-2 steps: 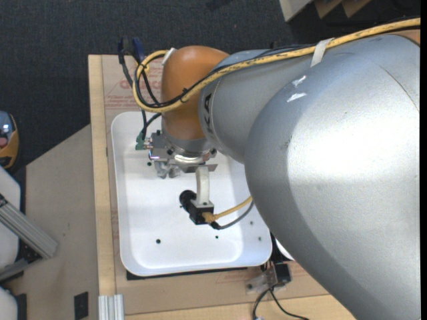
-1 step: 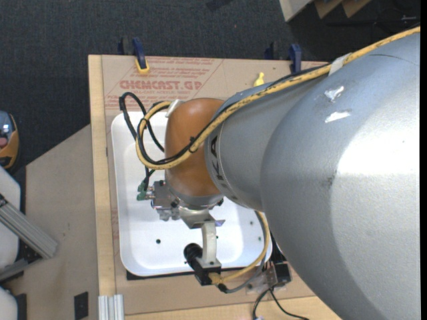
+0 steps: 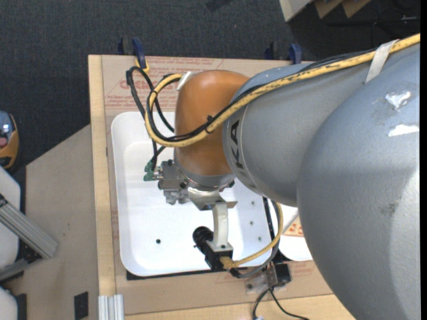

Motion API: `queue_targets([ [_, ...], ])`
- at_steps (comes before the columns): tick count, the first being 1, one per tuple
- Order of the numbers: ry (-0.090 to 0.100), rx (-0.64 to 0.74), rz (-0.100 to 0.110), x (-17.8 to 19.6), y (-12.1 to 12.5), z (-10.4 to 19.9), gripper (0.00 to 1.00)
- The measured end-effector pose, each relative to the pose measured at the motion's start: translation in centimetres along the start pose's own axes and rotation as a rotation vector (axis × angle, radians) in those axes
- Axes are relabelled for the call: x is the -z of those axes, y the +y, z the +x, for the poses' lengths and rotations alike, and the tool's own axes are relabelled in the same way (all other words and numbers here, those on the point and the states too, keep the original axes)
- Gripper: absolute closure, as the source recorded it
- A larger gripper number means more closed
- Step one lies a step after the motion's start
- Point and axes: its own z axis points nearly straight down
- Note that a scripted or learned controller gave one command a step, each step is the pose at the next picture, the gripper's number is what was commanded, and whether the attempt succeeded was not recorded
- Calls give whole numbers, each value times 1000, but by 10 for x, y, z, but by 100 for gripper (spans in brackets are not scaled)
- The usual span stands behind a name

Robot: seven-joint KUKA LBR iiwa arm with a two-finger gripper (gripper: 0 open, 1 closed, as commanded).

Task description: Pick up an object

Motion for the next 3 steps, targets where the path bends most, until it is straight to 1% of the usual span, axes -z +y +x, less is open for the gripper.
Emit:
queue_targets([
  [1, -1, -2, 3, 7, 0, 0, 100],
  [2, -3, -9, -1, 82, 1, -109, 100],
  [3, -1, 1, -8, 154, 55, -100, 100],
])
